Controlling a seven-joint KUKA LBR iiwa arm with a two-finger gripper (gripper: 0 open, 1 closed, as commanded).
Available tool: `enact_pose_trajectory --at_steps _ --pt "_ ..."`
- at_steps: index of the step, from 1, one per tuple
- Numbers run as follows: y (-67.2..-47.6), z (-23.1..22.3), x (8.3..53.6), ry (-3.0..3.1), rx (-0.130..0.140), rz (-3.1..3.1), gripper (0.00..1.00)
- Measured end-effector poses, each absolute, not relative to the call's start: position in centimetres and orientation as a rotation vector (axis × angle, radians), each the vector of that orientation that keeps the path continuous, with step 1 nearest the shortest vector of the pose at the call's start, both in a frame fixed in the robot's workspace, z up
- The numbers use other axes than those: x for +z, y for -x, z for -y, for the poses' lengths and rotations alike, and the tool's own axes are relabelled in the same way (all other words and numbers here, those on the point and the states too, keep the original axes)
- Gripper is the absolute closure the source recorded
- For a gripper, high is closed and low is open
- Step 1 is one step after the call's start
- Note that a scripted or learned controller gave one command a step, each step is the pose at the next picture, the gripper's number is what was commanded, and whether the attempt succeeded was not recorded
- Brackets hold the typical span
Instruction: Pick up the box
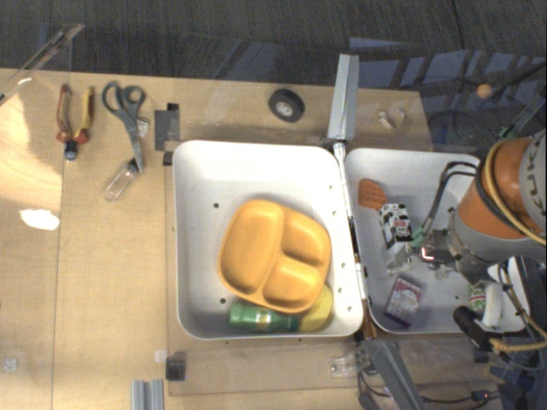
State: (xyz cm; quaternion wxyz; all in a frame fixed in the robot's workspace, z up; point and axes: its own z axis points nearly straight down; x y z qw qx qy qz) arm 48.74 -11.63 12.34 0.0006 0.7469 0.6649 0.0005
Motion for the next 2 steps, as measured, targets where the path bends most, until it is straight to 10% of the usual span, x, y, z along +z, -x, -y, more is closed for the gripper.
enact_pose_trajectory --at_steps 2 --pt "-48.8 8.5 9.5 -2.386 0.004 -2.041 0.00"
